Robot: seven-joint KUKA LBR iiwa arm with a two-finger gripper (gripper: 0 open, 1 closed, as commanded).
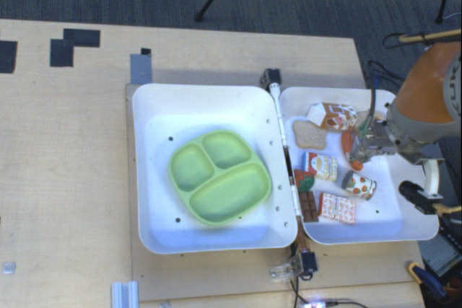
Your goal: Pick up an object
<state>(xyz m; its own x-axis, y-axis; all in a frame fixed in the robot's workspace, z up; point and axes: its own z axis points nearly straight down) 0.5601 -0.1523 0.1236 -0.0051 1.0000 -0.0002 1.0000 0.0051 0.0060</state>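
Note:
The right bin [411, 223] holds several small toy food items. Among them are a bread slice [309, 134], a printed carton [335, 114], an orange carrot-like piece [347, 140], a small box [324, 167], a can lying on its side [359, 186], a brown chocolate bar [308, 205] and a red-and-white packet [337, 208]. My gripper [359, 155] reaches down into this bin from the right. It sits just right of the orange piece and just above the can. Its tip is dark and partly hidden by the wrist.
The left bin [151, 155] holds a green divided plate [220, 175]. The arm's grey body and orange band [426, 94] hang over the right bin's far right side. A metal clip [272, 77] sits at the top of the ridge between the bins.

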